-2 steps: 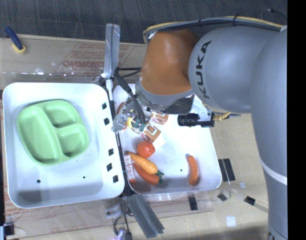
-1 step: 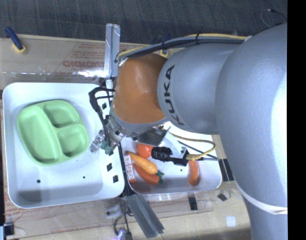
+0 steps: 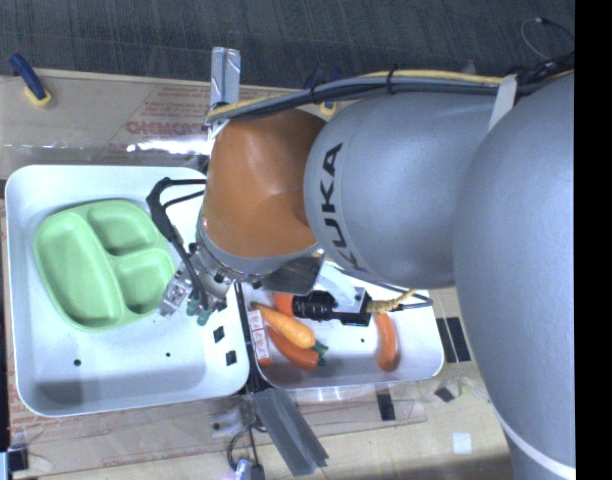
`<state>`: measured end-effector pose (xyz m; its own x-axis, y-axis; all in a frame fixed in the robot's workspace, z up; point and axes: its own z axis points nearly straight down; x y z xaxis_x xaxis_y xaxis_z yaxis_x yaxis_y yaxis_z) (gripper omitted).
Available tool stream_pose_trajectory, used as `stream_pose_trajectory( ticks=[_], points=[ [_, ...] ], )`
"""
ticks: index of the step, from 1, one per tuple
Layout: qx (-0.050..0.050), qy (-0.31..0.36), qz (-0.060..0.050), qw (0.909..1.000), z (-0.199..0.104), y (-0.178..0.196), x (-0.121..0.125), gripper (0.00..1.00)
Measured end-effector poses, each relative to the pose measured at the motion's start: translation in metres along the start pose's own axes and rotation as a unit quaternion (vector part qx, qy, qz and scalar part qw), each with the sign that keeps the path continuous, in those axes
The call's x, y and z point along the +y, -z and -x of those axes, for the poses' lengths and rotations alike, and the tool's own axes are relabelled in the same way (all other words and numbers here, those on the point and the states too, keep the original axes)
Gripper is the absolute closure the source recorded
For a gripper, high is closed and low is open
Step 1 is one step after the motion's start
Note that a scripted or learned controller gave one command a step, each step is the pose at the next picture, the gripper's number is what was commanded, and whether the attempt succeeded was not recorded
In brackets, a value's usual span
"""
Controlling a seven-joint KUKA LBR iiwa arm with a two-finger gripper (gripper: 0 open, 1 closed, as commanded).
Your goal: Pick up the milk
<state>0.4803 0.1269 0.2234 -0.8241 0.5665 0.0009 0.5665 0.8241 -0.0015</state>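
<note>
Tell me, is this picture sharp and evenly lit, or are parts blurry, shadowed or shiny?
Camera view: the arm, close to the lens, looks soft and bulging, with a pale sheen on its grey shell; the green tray and carrot look fairly crisp; a grey shadow lies in the left bin's lower corner; glare streaks the clear sheet above it.

This looks like a robotics lab rather than a home or kitchen. A large grey arm (image 3: 436, 198) marked KUKA, with an orange band (image 3: 256, 193), hangs over two shallow white bins (image 3: 116, 388) set side by side on a desk (image 3: 96, 108) covered in printed board and clear sheeting. Left of the arm a green sectioned tray (image 3: 101, 258) lies in one bin, toy-like carrots (image 3: 291, 333) lie just below the arm in the other, black cables (image 3: 386, 83) run above it, and dark carpet (image 3: 186, 8) lies beyond the desk.
</note>
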Motion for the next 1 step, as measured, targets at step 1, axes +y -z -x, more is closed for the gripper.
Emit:
stream_pose_trajectory(
  ticks=[1],
  points=[
    [0.001,0.194,-0.001,0.9810,-0.0173,-0.0055,0.0183,1.00]
  ],
)
